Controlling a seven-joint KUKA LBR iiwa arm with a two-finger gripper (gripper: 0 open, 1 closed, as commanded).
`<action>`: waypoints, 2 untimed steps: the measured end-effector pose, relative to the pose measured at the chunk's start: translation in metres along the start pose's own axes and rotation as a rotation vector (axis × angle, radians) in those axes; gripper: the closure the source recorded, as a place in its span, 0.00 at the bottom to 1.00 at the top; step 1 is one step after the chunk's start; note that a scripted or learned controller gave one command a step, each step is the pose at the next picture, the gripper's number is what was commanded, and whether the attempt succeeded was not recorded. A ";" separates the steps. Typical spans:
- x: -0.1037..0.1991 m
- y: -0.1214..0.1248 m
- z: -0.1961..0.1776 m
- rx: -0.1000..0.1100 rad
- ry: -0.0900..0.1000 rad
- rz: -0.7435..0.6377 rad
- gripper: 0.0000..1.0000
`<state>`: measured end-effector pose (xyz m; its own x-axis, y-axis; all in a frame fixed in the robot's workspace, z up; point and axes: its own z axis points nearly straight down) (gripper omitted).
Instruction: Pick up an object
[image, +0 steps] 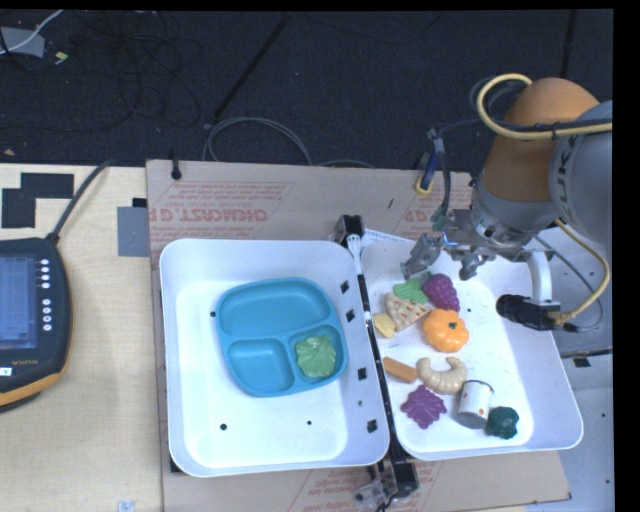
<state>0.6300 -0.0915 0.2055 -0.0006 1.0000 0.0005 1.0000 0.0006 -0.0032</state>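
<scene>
Right white bin (560, 425), near edge: dark green broccoli toy (502, 422), grey-white can (473, 400), purple leaf (424, 406). Further back: tan peanut-shaped piece (444, 374), orange pumpkin (445, 330), purple grape bunch (441, 291). Left white bin (190, 400) holds blue sectioned plastic plate (270, 330) (green lettuce (316, 355) in one compartment). Two-finger gripper (446, 258) hovers over grapes, fingers spread, holding nothing.

Right bin (560, 420) holds a cluster of toy food, all lying loose. Purple grapes (441, 291) at top, green leafy piece (409, 292) just left of them, tan waffle wedge (404, 312) below. Orange pumpkin (445, 330) centre, upright. Yellow slice (383, 325) by the left wall. Orange carrot chunk (400, 370), beige curved piece (443, 375), purple cluster (424, 407), white-grey can (474, 402) tipped, dark green broccoli (502, 422) at bottom right.
</scene>
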 end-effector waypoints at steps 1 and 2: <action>-0.031 -0.014 0.119 -0.006 0.005 0.005 0.00; -0.031 -0.010 0.100 -0.014 0.003 0.003 1.00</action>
<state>0.6199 -0.1226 0.1054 0.0027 1.0000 0.0035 0.9999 -0.0028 0.0113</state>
